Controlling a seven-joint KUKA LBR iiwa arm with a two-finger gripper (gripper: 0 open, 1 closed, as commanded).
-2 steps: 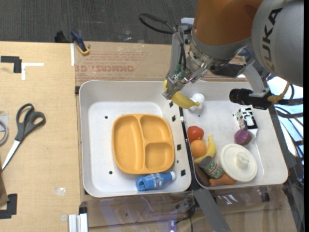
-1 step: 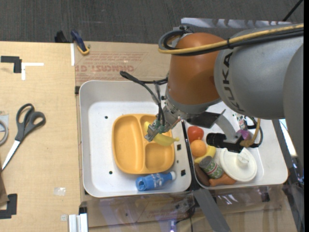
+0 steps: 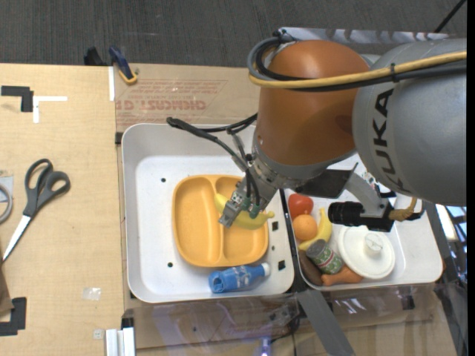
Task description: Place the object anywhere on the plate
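Note:
A yellow divided plate lies in the left white bin. My gripper hangs over the plate's right compartment, fingers pointing down. A yellow banana-like object lies in that compartment right under and beside the fingertips; its left end is hidden by them. I cannot tell whether the fingers are closed on it or just above it.
A blue bottle lies in the left bin below the plate. The right bin holds a red tomato, an orange, a small banana, a can, a carrot and a white lidded cup. Scissors lie on the bench, left.

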